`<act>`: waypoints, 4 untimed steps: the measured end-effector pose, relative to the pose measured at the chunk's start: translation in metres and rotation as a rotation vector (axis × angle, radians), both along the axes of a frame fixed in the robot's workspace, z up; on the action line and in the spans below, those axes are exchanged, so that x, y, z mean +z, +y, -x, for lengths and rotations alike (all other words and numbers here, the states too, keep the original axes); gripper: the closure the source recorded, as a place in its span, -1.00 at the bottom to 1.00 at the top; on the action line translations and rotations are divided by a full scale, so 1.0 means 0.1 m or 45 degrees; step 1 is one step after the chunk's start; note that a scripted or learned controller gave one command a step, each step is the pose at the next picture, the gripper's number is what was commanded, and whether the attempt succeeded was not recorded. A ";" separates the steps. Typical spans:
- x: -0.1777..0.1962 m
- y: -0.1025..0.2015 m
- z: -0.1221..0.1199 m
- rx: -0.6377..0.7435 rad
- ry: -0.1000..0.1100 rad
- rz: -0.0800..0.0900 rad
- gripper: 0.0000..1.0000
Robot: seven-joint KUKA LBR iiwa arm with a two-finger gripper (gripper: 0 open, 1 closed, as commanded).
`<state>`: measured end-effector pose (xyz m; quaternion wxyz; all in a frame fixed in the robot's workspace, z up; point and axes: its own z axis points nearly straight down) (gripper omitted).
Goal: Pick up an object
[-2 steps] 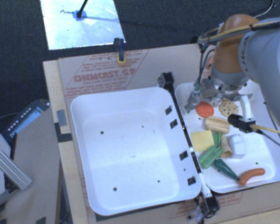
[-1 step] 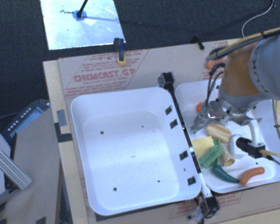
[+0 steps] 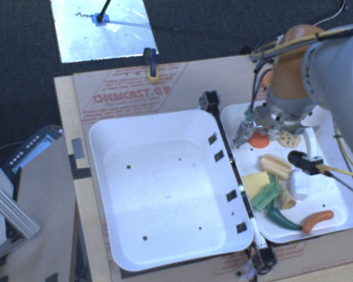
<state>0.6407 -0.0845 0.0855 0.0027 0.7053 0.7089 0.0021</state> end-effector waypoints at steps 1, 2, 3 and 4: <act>-0.01 -0.12 0.41 -0.006 0.011 -0.001 -1.00; 0.10 -0.11 0.38 -0.004 0.004 -0.001 1.00; 1.05 0.09 0.50 0.001 -0.003 -0.001 1.00; -0.02 -0.20 0.72 -0.009 -0.001 0.001 1.00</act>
